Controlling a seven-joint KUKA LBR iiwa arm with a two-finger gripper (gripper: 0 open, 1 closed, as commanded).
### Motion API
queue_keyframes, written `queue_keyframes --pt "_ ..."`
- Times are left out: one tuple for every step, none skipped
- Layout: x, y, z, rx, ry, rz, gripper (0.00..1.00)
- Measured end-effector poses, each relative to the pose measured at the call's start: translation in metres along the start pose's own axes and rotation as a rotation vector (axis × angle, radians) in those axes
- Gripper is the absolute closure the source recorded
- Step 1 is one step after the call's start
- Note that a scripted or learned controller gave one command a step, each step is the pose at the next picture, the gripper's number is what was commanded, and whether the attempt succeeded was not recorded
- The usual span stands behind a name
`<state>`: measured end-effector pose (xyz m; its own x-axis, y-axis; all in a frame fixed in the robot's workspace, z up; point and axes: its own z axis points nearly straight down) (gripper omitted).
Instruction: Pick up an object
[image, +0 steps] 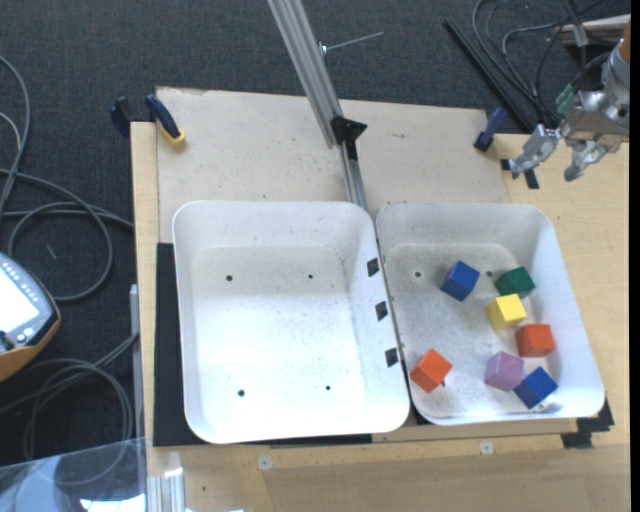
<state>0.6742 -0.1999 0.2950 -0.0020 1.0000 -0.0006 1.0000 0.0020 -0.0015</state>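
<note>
Blue cube (460, 280), mid right bin (575, 290): we judge it light, rigid; grip flat sides. Gripper (558, 160) upper right, fingers apart, empty.

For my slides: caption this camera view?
Open hand hovers beyond the right bin holding seven coloured blocks.

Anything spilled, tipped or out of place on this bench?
Nothing stands out. All seven blocks lie inside the right bin, none over its rim, and the gripper hangs open above the bench beyond that bin, holding nothing.
</note>
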Motion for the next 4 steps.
queue_keyframes --pt "0.020 -0.019 0.012 0.002 0.001 0.001 0.00" --pt "0.032 -0.037 0.051 0.004 0.002 0.002 0.00" --pt "0.042 -0.101 0.055 0.004 0.002 0.004 0.00" --pt "0.043 -0.149 0.113 0.008 0.004 0.004 0.00"
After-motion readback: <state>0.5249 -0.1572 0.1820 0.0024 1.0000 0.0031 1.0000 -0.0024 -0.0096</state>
